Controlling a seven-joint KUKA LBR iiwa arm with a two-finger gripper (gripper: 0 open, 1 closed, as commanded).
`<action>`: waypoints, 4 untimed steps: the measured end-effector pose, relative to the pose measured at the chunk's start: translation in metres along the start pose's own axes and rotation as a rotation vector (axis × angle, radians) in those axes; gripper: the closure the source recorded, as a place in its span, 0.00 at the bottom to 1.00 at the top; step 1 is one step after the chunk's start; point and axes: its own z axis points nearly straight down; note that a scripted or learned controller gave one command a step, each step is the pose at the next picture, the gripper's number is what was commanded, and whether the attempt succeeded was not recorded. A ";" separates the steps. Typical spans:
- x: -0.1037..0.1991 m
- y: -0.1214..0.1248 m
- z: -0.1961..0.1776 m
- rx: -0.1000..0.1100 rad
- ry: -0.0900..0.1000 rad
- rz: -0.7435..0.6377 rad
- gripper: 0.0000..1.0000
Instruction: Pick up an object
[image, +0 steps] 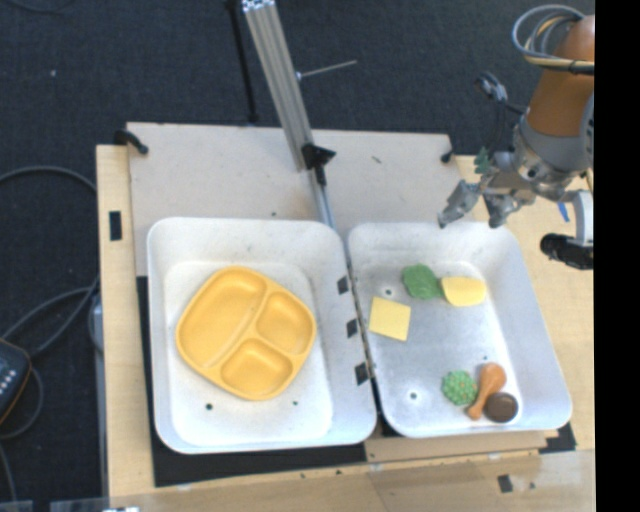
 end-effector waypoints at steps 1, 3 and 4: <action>0.000 0.000 0.000 0.000 0.000 -0.001 0.00; 0.009 -0.011 0.112 0.005 0.001 0.002 0.00; 0.008 -0.012 0.142 0.003 0.000 0.002 0.00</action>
